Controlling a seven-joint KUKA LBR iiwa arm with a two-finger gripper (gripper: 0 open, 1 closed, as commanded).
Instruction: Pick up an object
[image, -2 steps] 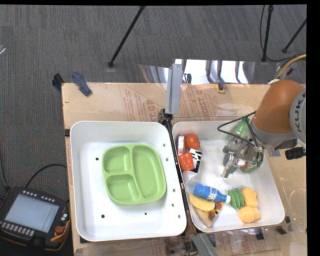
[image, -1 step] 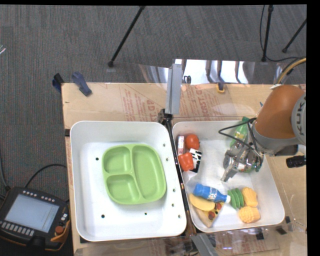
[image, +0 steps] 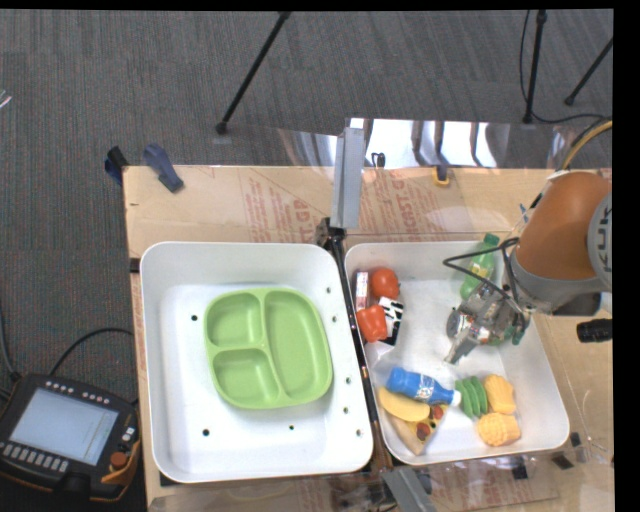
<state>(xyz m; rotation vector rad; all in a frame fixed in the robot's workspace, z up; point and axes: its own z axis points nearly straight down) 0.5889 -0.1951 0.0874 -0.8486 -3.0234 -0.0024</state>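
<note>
Gripper (image: 470, 335) hangs low over the right white bin (image: 550, 385); whether its jaws are spread, I cannot tell.
Blue plastic bottle (image: 420, 385) lies flat near the bin's front, long axis left-right, white cap pointing right, touching a yellow banana (image: 403, 406).

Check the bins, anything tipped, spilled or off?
Nothing damaged or spilled. The blue bottle lies on its side in the right bin, against the banana, amid a loose heap of toy food. The green divided plate sits flat but slightly rotated in the left bin. The gripper hovers over the right bin.
</note>
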